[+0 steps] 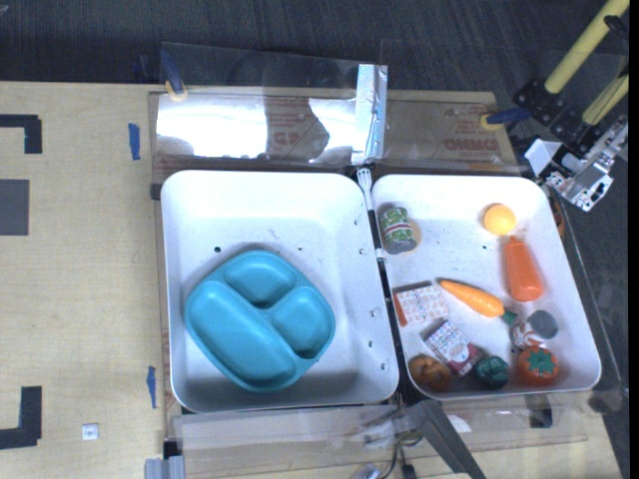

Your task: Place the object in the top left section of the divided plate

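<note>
The left bin [190, 203] holds one thing – a blue divided plate [215, 342], lying flat and turned at an angle in the bin's lower half. It has three sections: a long one along its lower-left side, a smaller one at the top [260, 272] and another at the right [303, 323]. The plate's rim is near the bin's front wall without touching it.

The right bin [449, 190] touches the left one along the middle seam and holds all the loose things, well apart from the plate. A small can with a green label [398, 228] lies by the seam at the top. Below it is a red-and-white packet [421, 304], then a smaller packet [447, 342], and a brown round item [429, 369] in the front corner. A carrot [471, 297] lies slantwise in the middle, a dark green item [489, 369] in front of it. Further right – a yellow ball [498, 218], an orange bottle-shaped thing [522, 267] just beneath it, a grey disc [542, 322] and a red tomato-like item [537, 364].

Which of these is the task's object cannot be told.
</note>
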### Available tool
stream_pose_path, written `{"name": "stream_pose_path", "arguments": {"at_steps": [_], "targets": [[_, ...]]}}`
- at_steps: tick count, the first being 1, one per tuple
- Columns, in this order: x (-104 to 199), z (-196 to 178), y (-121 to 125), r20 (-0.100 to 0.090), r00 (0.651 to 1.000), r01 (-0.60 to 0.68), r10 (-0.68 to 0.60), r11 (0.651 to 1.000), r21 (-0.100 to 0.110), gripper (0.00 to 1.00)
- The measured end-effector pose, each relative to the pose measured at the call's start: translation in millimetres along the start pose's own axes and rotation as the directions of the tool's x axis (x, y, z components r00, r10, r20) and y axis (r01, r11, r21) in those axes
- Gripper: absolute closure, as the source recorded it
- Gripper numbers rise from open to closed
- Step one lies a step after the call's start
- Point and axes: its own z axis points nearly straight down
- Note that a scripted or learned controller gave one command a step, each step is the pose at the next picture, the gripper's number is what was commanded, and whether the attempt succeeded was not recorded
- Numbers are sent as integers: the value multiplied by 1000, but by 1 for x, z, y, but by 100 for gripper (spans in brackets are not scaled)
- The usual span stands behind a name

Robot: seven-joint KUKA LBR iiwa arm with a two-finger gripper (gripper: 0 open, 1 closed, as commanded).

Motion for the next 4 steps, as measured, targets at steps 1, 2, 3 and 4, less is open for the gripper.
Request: {"name": "stream_pose_path", "arguments": {"at_steps": [1,2,3,4], "targets": [[0,-2,0,3,1000,0,0,1000,-1,0],[-45,-89,25,12,980,201,-201,980,-2,0],[-56,-87,43,12,860,510,-510,860,1,0],[-65,-88,32,12,745,667,-667,745,3,0]]}}
